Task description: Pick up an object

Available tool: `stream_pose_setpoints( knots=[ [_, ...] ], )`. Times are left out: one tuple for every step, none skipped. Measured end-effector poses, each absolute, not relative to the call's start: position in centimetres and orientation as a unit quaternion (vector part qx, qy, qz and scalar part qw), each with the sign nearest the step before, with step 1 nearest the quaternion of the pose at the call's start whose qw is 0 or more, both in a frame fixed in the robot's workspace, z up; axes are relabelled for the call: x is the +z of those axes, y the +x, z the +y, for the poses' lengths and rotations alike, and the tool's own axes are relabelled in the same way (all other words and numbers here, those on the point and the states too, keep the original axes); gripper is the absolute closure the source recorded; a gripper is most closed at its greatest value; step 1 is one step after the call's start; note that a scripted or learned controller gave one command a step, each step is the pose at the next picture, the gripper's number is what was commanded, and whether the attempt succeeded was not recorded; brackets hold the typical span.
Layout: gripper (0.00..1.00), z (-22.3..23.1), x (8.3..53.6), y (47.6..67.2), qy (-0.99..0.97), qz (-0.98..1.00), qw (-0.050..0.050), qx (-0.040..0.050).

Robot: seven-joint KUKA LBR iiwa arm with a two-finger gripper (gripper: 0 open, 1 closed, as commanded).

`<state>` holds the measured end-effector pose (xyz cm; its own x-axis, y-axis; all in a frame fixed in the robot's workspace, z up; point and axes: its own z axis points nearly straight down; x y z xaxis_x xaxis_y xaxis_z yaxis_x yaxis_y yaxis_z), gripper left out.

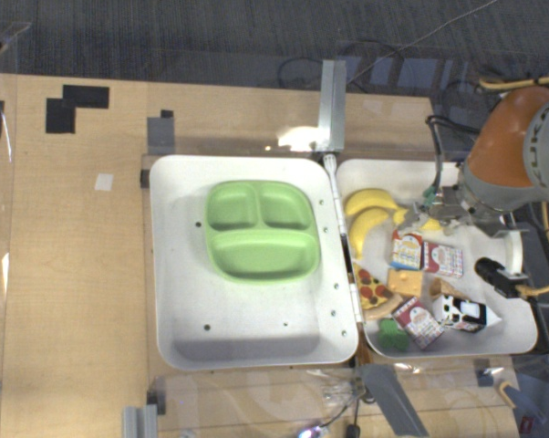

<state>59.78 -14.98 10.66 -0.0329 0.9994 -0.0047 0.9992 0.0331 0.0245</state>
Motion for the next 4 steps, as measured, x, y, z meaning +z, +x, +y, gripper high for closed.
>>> stream_pose_setpoints(
  knots=[
    [0.0,-11.7,10.2,58.3,0.668,0.744,0.019,0.011],
    [1.0,-11.4,11.5,58.6,0.666,0.745,0.02,0.0146],
    [0.0,-11.4,11.5,58.6,0.666,0.745,0.02,0.0145],
    [0.0,-10.5,9.1,58.2,0.647,0.762,0.007,0.0044]
  ],
)
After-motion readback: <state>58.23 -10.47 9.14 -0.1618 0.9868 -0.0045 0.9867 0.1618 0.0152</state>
